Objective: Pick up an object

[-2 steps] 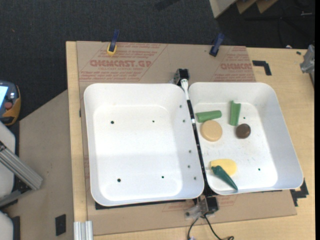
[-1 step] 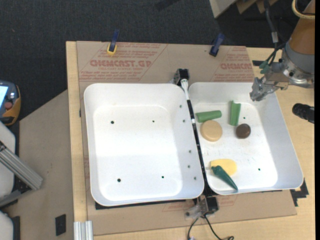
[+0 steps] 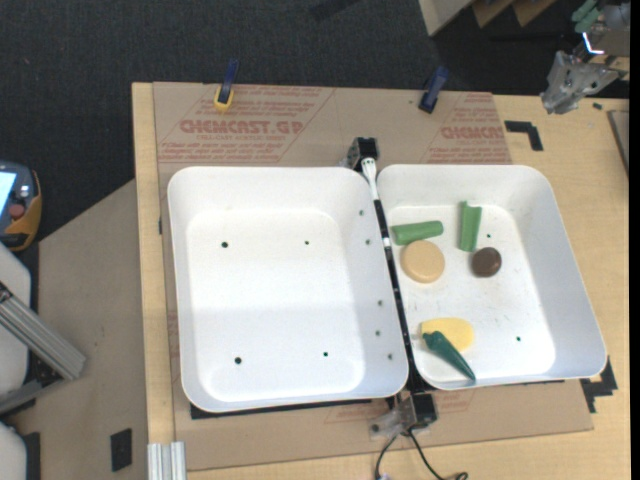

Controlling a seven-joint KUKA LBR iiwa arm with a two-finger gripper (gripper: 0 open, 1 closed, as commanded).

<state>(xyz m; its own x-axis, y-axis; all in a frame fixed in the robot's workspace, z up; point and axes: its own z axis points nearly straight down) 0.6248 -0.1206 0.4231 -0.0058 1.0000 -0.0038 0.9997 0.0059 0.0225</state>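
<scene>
Two shallow white bins sit side by side on a brown cardboard sheet (image 3: 300, 118) that covers the bench. The left bin (image 3: 200, 288) shows its bare floor with a few small dark holes. The right bin (image 3: 545, 268) holds all the loose things. Near its upper left lies a short green stick (image 3: 417, 232), resting roughly level, and just below it, almost touching, is a round tan disc (image 3: 423, 262). To the right of these stands a second green block (image 3: 469, 226), set upright in the view, and just beside its lower end is a small dark brown ball (image 3: 486, 262). Lower down, near the front wall, a yellow piece (image 3: 450, 331) lies with a dark green pepper-shaped piece (image 3: 447, 356) touching its lower left side and slanting toward the lower right. The end effector (image 3: 573, 80) is at the upper right corner of the view, beyond the far corner of the right bin and well apart from everything in it; whether it is released or clenched I cannot tell. Blue clamps (image 3: 228, 86) pin the cardboard along its far edge.
</scene>
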